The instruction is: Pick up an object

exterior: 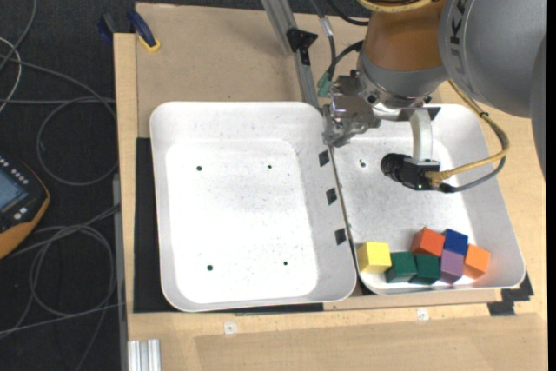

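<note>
Camera view. In the near corner of the right bin (486, 187), a tight huddle of small blocks, touching or almost so: yellow block (375, 255) at the left end, beside it a dark green block (401, 266) and a second green block (426, 267), behind those a red-orange block (427, 241) and a blue block (454, 241), then a purple block (453, 262) and, at the right end, an orange block (477, 258). All cube-like, with flat faces, crisp edges and matte, solid colours. Stacked or merely side by side: cannot tell.

At the far left of the same bin, close to the rim shared with the left bin (174, 187), the gripper (346, 128): metallic, angular, hanging well apart from the blocks with nothing seen in it. Wide or narrow: cannot tell from here. Above it, the arm (504, 22), smooth grey casing with a glossy rounded orange band, looped by yellow and black cables (473, 165).

Both bins shallow, white, of thin moulded material with rounded corners and raised lips, floors peppered with grey scuffs; four dark dots on the left floor. Underneath, a bench (217, 39) of pale brown board, flat and dull. Beyond its left edge, dark floor with loose black wires (61, 117).
</note>
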`<state>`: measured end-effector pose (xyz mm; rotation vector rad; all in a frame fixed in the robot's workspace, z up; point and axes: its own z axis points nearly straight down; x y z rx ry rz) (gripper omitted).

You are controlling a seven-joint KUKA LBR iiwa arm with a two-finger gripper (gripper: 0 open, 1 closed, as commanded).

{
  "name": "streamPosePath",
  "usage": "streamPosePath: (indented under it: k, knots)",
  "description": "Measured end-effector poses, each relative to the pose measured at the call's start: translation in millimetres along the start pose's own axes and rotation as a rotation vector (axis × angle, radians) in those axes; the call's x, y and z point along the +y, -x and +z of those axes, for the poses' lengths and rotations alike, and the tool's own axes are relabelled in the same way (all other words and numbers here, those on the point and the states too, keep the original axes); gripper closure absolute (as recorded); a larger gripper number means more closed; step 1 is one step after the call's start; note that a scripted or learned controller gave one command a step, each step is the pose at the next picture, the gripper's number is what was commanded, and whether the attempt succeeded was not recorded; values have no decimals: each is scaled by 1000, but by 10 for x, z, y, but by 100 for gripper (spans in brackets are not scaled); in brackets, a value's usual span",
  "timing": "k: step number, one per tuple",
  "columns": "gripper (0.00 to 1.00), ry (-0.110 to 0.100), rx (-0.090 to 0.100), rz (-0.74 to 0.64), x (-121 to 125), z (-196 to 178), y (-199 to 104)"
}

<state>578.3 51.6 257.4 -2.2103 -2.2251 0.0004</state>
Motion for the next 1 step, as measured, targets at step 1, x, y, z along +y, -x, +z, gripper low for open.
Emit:
streamPosePath:
  k: [1]
  knots:
    - [100,-1,-2,1,-163,135,-402]
